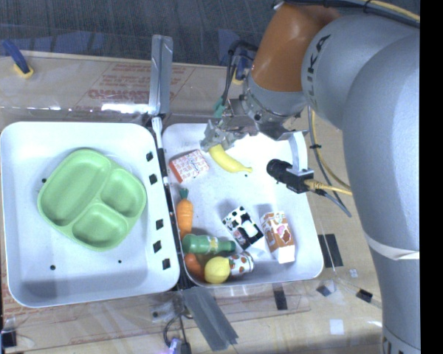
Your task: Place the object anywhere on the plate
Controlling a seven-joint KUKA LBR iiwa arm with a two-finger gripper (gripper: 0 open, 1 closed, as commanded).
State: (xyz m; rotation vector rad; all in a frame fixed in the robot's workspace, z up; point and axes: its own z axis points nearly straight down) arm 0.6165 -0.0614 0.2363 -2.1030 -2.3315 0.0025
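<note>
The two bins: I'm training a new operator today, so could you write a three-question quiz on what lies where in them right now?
1. True or false: the green plate lies in the left bin.
2. Which item lies nearest the gripper? A carrot; B banana; C lemon.
3. Fill in: the black-and-white cow-pattern carton lies in the ____ bin.

Key: 1 true. 2 B, the banana lies just below the gripper in the right bin. 3 right.
</note>
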